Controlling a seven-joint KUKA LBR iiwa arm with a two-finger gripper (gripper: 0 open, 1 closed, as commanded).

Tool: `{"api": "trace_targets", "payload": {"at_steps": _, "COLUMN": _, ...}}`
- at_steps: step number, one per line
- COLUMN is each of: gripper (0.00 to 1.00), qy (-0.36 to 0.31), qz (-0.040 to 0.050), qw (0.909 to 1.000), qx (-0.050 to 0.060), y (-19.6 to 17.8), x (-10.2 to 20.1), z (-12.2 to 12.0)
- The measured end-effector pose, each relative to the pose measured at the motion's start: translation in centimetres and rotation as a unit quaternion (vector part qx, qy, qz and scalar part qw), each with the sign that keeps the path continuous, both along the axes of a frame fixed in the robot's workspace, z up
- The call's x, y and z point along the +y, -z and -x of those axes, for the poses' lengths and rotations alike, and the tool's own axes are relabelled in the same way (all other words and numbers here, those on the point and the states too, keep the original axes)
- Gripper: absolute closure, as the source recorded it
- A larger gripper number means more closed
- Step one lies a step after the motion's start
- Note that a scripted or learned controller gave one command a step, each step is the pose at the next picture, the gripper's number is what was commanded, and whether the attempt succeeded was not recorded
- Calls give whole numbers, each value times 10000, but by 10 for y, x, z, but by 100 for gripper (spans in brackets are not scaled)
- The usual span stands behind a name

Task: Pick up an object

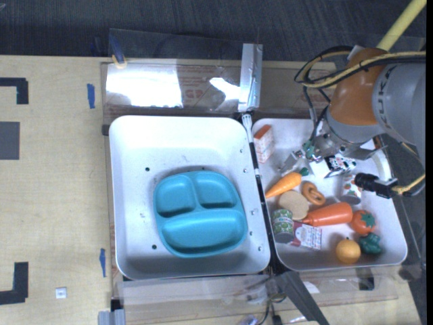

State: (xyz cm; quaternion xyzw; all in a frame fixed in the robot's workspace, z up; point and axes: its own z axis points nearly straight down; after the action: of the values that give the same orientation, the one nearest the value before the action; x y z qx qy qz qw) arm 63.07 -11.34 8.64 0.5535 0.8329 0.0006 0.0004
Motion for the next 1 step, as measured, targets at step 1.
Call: {"api": "trace_targets", "payload": {"at_steps": 1, "gripper": 0, "qy": 968, "qz": 4, "qw": 9953, "qx": -22, "y": -1, "x": -26, "z": 74}}
